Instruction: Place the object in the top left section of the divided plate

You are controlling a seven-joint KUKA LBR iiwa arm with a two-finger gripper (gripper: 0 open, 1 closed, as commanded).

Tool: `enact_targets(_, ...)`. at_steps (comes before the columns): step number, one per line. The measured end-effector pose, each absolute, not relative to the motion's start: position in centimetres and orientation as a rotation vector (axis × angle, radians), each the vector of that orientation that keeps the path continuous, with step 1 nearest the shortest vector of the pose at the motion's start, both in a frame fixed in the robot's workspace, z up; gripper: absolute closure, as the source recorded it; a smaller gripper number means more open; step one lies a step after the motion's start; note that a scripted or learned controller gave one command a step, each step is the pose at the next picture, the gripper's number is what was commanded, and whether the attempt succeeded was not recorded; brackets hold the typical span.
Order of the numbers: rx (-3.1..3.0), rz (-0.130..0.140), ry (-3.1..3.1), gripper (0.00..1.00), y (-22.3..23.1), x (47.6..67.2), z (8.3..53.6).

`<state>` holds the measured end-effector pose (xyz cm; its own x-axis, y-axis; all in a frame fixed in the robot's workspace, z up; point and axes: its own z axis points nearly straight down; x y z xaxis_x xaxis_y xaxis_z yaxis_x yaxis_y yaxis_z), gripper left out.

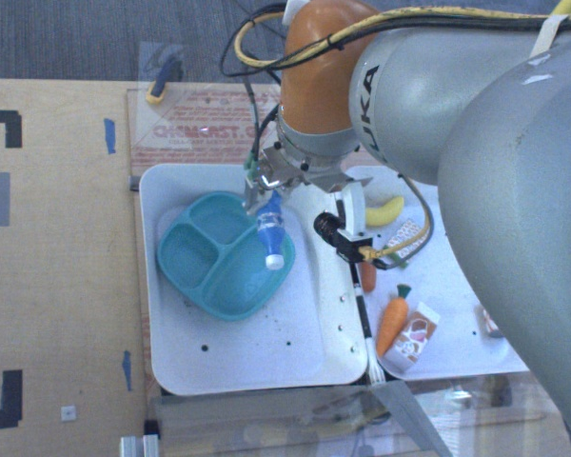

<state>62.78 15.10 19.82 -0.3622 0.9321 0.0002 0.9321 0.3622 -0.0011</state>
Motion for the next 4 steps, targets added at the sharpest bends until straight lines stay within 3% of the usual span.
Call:
enact_targets(1,-1.816,-0.004,-2.567,1.00,21.9,64.2,19.5)
enact_targets(2,-1.934,0.002,-2.475,1.00,19.4,60.1,21.9)
enact_targets(3,-1.972,-0.002,-2.448,1.00,22.0,64.6,18.0)
enact_targets(4,-1.972,-0.003,-2.449,0.00,22.1,64.6,18.0)
